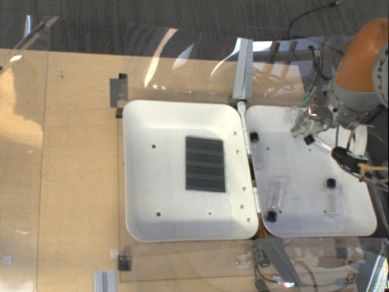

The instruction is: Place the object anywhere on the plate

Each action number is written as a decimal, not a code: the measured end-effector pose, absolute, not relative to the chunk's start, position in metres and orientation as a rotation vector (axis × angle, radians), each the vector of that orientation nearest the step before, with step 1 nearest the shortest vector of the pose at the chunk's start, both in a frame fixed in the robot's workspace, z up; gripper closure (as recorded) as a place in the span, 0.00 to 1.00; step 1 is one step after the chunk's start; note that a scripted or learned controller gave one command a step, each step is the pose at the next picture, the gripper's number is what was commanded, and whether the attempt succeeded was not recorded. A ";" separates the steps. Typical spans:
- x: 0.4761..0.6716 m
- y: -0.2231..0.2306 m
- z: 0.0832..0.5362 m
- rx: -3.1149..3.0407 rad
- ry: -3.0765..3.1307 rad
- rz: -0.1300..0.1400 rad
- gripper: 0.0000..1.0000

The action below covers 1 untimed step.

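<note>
A dark grey ridged plate (pixel 205 163) lies flat in the middle of the left bin (pixel 146 132). Several clear vials with black caps lie in the right bin (pixel 304 218): one by the left wall (pixel 253 138), one near the front (pixel 271 213), one toward the right (pixel 331 184). My gripper (pixel 307 126) hangs over the right bin's far right corner, below the orange wrist band (pixel 358 59). A small black-capped piece (pixel 309 140) sits just under the gripper; whether it is held or resting on the bin floor is unclear.
A metal post (pixel 243 66) stands at the back between the bins. Cables (pixel 355 160) hang off the wrist over the right bin's right edge. A clear shield rims the bench behind the bins.
</note>
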<state>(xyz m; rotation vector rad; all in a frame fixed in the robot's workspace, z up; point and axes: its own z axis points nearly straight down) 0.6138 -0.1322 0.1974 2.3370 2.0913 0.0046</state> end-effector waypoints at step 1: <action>0.643 -0.075 0.224 2.027 2.393 0.007 1.00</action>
